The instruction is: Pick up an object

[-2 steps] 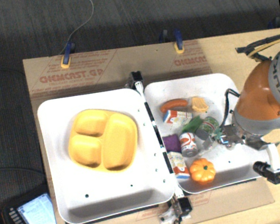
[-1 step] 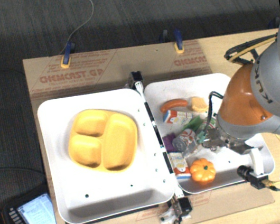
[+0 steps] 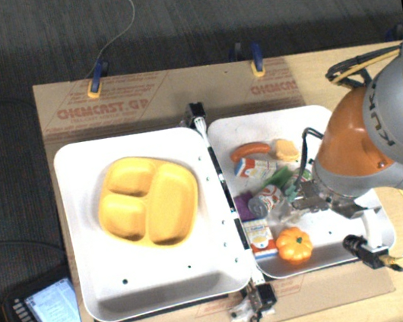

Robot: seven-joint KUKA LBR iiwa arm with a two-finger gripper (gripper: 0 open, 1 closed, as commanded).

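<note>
Reaching into the right bin (image 3: 309, 114) | gripper (image 3: 300, 197) low over the clutter by the green item (image 3: 280, 178), pumpkin (image 3: 294, 246) just beside | can't tell how it's set | we'd guess grasp step; next needs a clean close, then lift

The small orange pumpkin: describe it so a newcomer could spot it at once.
Find the right bin, the one the arm reaches into. Follow its near edge to the pumpkin, below the cluttered pile of packets. It is the only round, ribbed, orange thing there, with a short green stem.
</note>
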